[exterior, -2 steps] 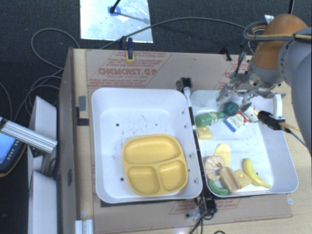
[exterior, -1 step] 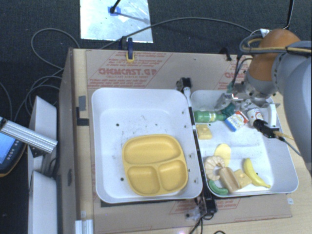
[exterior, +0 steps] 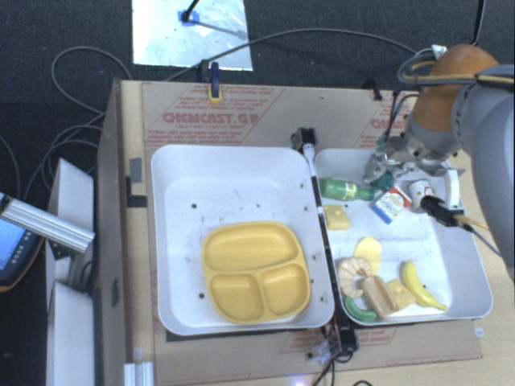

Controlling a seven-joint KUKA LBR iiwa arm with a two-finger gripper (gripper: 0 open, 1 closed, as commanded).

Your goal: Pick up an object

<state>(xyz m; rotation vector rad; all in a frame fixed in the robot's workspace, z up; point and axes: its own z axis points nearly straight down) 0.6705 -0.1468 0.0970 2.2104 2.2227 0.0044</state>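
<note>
My gripper (exterior: pixel 384 175) hangs low over the back of the right bin (exterior: pixel 465 252), with the orange band of the arm above it at the upper right. Just left of it lies a green bottle (exterior: pixel 346 189) on its side. A small blue, white and red carton (exterior: pixel 389 207) lies right below the gripper. Further forward in the same bin lie a yellow cheese block (exterior: pixel 337 217), a pale yellow slice (exterior: pixel 368 252), a ringed shrimp-like piece (exterior: pixel 352 270), a tan block (exterior: pixel 378 294), a banana (exterior: pixel 420 284) and a green vegetable (exterior: pixel 360 312). I see nothing held in the gripper.
The left bin (exterior: pixel 185 183) holds a yellow divided plate (exterior: pixel 256 269) at its front. A black-tipped rod (exterior: pixel 306 141) lies along the wall between the bins. Cables run from the arm over the right bin's far right side (exterior: pixel 451 215).
</note>
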